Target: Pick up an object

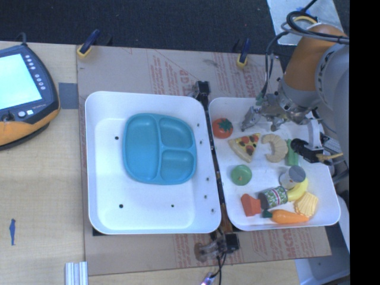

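Spread apart, the claw [263, 119] hangs low over the back of the right bin [228, 209], gripping nothing. Just in front of its fingers lie a pizza slice [246, 146] and a croissant [275, 147], with a tomato [222, 127] off to the left. Nearer the front sit a green apple [241, 174], a can [274, 197], a banana [300, 190] and a carrot [288, 217]. In the left bin [98, 159] rests a blue divided plate [159, 148].

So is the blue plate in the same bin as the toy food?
No, the blue plate lies by itself in the left bin, while the toy food is in the right bin.
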Robot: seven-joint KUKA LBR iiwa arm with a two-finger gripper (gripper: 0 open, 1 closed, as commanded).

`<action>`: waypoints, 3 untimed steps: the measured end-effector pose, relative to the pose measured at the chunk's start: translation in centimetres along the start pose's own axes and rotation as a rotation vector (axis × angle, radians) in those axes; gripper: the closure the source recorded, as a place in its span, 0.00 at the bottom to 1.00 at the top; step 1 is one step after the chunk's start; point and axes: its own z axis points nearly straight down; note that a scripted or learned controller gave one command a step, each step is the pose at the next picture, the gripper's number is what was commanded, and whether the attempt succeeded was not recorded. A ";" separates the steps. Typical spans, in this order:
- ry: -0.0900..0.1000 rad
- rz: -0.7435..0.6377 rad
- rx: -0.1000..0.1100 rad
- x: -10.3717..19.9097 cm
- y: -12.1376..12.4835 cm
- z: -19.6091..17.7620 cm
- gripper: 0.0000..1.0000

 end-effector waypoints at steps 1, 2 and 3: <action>-0.001 0.003 -0.004 -0.3 0.0 1.0 0.00; 0.000 0.001 -0.001 1.2 0.0 1.1 0.00; 0.000 0.000 0.000 1.3 0.0 1.1 0.00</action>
